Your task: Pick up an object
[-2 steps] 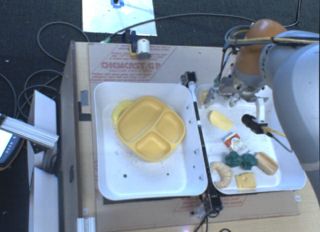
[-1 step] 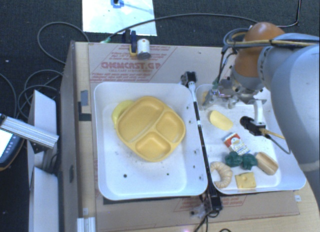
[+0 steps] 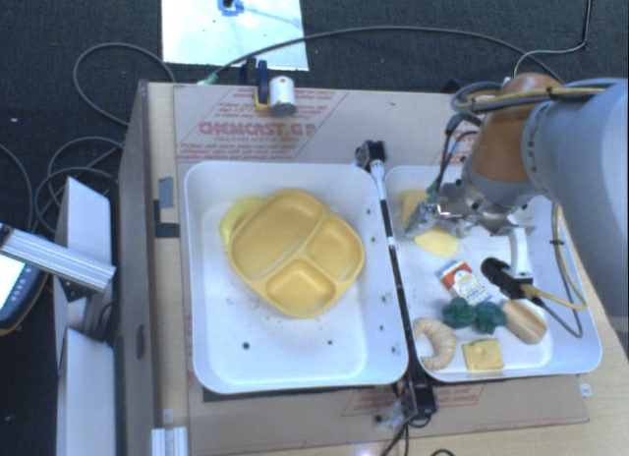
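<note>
Four small pieces sit lowest in the right bin, a shallow tray of smooth white plastic. They are a flat square yellow slab, a tan, ridged curl shaped like a pretzel, a knobbly dark green clump and a rounded brown loaf shape touching the clump. Just above them lies a small red and white carton, tilted. Higher still, a pale yellow oval lump rests near the bin's left wall, with a yellow wedge above it. The metal tool sits over these two, close to both; whether it is clenched or released cannot be told. In the left bin, a glossy yellow divided plate with three hollows lies tilted. Both bins stand on a table with red print.
</note>
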`<state>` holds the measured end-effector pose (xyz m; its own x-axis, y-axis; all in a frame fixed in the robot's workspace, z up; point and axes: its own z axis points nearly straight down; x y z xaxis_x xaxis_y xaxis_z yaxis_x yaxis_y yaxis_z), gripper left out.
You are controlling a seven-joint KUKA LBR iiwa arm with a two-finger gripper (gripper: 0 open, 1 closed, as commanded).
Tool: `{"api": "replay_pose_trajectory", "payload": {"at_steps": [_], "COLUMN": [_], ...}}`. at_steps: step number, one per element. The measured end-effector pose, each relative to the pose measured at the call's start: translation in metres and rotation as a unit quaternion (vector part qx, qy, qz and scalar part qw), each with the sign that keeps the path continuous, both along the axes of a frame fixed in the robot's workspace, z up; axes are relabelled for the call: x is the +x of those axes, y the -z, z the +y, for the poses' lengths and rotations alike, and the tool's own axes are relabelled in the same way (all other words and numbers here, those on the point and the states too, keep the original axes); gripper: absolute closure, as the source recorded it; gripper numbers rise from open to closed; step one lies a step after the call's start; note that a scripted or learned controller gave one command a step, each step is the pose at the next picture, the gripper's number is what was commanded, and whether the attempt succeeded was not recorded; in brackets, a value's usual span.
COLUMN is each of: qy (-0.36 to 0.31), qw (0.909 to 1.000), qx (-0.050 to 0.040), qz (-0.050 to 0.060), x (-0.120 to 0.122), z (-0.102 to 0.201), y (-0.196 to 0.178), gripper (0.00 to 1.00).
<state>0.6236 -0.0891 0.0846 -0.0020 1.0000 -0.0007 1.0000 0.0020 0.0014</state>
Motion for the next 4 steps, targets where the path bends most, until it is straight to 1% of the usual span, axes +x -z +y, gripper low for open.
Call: {"api": "replay_pose_trajectory", "payload": {"at_steps": [1,2,3,4], "qy": [-0.001,-0.003,-0.003,0.0], "qw": [1.0,1.0,1.0,1.0], "qx": [0.0004,-0.0003,-0.0008,0.0004], "qz": [0.001,-0.001,0.0,0.001], "x": [0.045,0.046,0.046,-0.029], "z": [0.004,0.003,0.003,0.003], "y": [0.0,-0.011,-0.011,0.0], "gripper": [0.0,1.0,0.0,0.0]}}
